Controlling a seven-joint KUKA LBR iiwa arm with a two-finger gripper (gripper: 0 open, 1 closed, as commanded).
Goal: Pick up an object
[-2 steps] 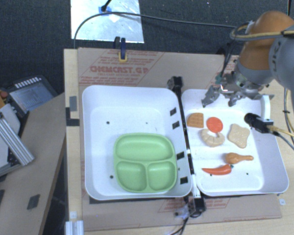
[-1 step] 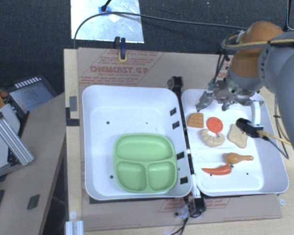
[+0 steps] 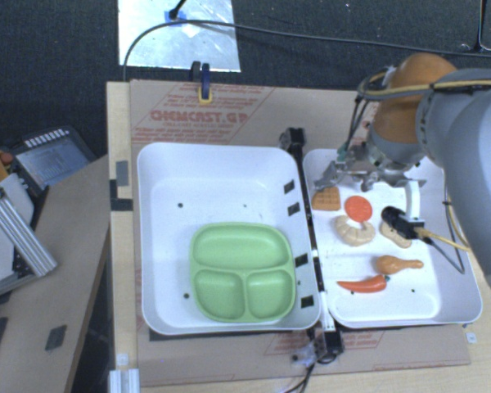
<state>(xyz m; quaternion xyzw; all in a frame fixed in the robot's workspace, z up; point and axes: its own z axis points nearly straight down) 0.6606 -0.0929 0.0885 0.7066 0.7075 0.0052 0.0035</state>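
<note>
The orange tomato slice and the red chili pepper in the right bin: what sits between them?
In the camera view, a pale ring-shaped piece lies just below the tomato slice, touching it or nearly so. Past it, bare white bin floor runs down to the chili pepper.

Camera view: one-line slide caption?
Tool hovers over right bin of toy foods; green divided tray sits in left bin.

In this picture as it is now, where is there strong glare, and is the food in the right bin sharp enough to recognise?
In the camera view, the metal sheet behind the bench glares brightly, and the white bins look slightly washed out. The red pepper and green tray have clear outlines; the items beside the gripper are softer, and the gripper's details blur against the arm.
</note>
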